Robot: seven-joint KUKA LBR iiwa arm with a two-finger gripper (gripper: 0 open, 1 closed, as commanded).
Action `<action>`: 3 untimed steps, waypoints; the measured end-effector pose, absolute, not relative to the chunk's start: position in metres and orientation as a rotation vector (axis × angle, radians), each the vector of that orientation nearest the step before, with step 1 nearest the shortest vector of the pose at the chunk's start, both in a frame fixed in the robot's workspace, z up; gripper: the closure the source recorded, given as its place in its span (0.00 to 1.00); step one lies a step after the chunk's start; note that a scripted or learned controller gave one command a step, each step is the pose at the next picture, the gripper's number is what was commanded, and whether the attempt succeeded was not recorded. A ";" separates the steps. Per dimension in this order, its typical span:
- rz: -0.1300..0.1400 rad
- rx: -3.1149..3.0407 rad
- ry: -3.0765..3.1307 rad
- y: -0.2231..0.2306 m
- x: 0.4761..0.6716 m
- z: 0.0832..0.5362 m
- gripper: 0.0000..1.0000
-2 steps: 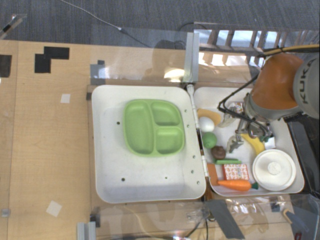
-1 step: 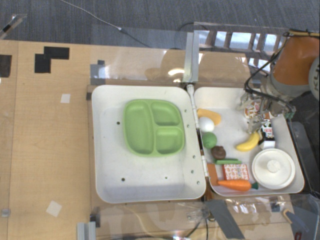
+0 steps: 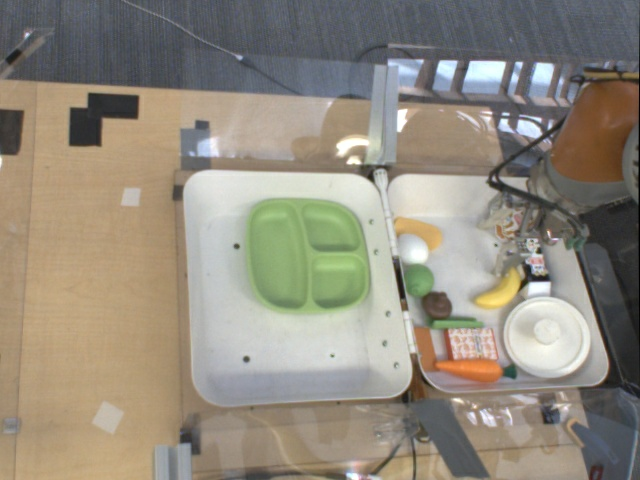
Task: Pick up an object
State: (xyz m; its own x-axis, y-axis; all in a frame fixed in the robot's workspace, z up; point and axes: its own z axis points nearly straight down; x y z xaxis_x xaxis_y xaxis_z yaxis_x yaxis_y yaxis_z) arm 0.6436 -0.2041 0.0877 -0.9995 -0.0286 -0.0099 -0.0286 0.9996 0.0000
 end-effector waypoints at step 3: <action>-0.003 0.356 3.083 -0.167 0.573 0.106 1.00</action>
